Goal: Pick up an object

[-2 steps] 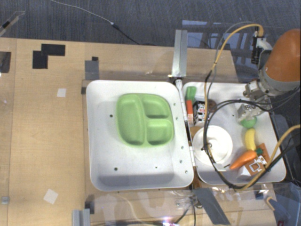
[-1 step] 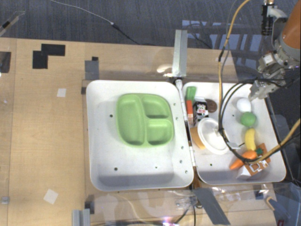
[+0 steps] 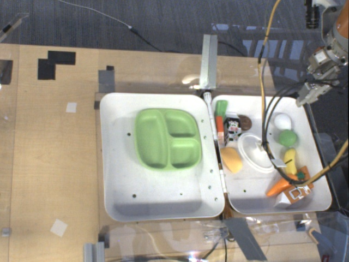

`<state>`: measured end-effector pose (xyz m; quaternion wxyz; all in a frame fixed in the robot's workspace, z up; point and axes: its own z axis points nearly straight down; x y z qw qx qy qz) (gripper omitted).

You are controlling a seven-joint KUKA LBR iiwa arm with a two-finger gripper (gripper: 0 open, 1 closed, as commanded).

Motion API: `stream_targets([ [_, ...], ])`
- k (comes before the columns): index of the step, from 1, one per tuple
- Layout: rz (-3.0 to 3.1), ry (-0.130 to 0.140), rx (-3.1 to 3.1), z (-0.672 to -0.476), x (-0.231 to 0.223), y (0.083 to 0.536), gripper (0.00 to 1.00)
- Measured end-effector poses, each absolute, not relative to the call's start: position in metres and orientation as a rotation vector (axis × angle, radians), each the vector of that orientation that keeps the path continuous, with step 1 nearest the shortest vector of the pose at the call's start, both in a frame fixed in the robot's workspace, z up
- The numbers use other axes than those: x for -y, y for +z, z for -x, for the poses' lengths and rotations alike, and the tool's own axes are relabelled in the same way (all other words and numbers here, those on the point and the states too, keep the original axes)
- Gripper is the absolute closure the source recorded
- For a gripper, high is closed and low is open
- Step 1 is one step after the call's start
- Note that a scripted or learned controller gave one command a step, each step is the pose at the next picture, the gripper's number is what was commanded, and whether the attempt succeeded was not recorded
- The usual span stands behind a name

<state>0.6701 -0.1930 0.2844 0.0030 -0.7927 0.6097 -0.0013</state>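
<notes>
The gripper [image 3: 312, 93] hangs above the right bin's [image 3: 322, 203] far corner; its finger state is unclear; no labels are legible.

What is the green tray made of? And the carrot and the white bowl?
The green tray looks like matte molded plastic: even color, soft rounded compartment walls, no shine. The carrot seems to be toy plastic, smooth and uniformly orange, though rubber is possible. The white bowl looks like glossy plastic or maybe ceramic; its thin rim catches light, so I can't be sure.
</notes>
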Motion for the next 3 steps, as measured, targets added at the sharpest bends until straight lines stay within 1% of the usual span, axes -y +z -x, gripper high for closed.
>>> stream_targets([
  [1, 2.826, 0.002, -1.362, -0.669, 0.194, 0.233, 1.00],
  [2, 2.941, -0.006, -1.096, -0.670, 0.196, 0.278, 1.00],
  [3, 3.005, -0.002, -0.903, -0.596, 0.198, 0.180, 1.00],
])
